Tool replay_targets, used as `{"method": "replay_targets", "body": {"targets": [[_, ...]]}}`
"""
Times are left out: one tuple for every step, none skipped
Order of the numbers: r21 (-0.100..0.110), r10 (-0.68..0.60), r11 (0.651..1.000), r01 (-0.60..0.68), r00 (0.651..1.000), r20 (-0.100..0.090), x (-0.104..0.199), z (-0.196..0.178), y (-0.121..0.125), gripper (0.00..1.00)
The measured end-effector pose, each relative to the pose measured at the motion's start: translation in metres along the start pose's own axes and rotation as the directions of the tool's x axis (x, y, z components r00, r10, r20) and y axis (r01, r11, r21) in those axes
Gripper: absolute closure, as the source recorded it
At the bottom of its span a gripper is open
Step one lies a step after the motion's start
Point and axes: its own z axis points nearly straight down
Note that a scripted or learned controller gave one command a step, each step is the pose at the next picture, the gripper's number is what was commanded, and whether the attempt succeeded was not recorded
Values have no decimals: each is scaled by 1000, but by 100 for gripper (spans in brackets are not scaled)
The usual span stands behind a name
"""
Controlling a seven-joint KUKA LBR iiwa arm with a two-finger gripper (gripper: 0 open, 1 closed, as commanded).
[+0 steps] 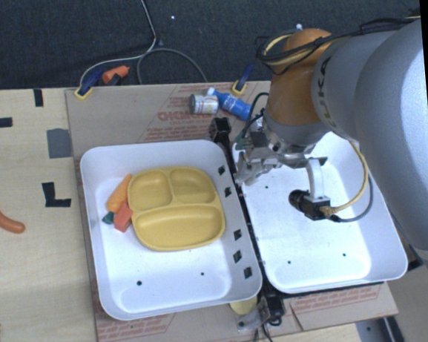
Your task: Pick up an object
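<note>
A yellow divided plate (176,207) lies in the left bin (165,290). Tucked against its left edge are an orange carrot-shaped toy (118,193) and a small red piece (122,220). My gripper (249,166) hangs over the far left corner of the right bin (334,268), close to the divider between the bins. The wrist hides what lies under it. Nothing can be seen held in the gripper.
A black part on a cable (310,203) hangs off the arm over the right bin. Behind the bins lie a blue and silver object (220,102) and an orange clamp (115,74). An orange sausage toy (3,217) rests on the bench at far left.
</note>
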Motion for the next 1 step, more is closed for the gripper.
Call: {"method": "replay_targets", "body": {"targets": [[1, -2, 1000, 2, 1000, 0, 2, 0, 0, 0]]}}
